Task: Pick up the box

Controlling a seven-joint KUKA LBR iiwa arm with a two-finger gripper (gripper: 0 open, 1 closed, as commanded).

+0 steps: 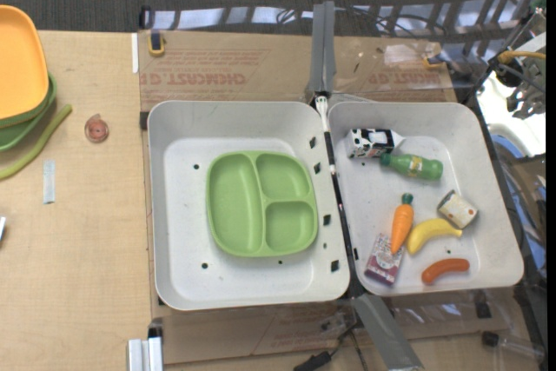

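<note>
Small pink-and-white cardboard box [383, 259] lies by the right white bin's [492, 154] front edge; pinch its narrow sides, avoiding the orange toy carrot [400, 225]. Pincer state: can't tell.

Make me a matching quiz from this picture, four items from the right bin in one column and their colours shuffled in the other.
Items:
1. carrot
2. banana
3. bottle
4. sausage

Colours:
A. green
B. red-orange
C. orange with a green top
D. yellow

Pairs: 1-C, 2-D, 3-A, 4-B
</note>
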